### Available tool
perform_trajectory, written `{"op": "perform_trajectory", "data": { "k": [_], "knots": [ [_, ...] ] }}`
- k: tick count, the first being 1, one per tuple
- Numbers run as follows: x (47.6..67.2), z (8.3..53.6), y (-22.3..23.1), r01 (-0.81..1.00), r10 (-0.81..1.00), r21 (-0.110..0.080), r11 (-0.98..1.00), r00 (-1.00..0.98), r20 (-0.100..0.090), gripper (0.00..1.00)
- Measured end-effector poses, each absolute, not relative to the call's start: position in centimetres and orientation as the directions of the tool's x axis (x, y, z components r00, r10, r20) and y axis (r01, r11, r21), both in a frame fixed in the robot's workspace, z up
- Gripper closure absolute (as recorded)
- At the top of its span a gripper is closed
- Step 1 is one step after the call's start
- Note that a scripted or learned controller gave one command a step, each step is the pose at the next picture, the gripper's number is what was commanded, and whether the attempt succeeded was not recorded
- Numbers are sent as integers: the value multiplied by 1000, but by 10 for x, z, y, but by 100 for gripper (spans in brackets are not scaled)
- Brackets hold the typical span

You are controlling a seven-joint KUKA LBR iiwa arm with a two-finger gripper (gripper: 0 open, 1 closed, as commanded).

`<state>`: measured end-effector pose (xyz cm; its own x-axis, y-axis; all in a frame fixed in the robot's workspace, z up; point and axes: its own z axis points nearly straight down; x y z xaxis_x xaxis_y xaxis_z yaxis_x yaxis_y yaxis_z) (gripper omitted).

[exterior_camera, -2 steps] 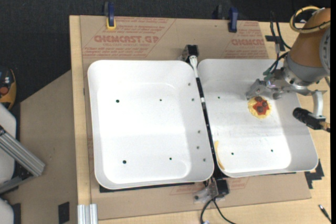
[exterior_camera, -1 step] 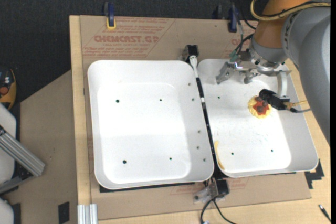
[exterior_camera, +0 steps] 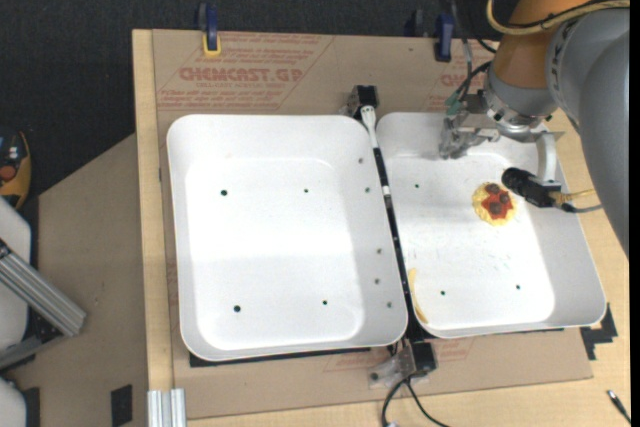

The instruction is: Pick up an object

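Now my tool point(exterior_camera: 455, 143) hangs over the far end of the right bin point(exterior_camera: 560, 300); I cannot tell its state, and nothing shows in its hold. The yellow-and-red object point(exterior_camera: 494, 203) lies in that bin, nearer the camera. I judge this the approach: next I must shift over it and descend.

We see a tan tabletop point(exterior_camera: 300, 65) with red lettering along its far part. Directly on it sit two shallow white bins side by side, touching: left bin point(exterior_camera: 190, 215) and right bin point(exterior_camera: 560, 285). Two blue clamps point(exterior_camera: 209, 23) grip the far edge. Cable point(exterior_camera: 400, 395) at near edge.
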<state>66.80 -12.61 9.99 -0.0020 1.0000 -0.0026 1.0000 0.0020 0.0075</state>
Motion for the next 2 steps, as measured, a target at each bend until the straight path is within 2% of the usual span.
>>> {"op": "perform_trajectory", "data": {
  "k": [1, 2],
  "knots": [
    [667, 153, -214, 1000, 1000, 8, -6, 6, -8, 100],
    [573, 100, -181, 1000, 1000, -6, -2, 2, 3, 100]
  ]
}}
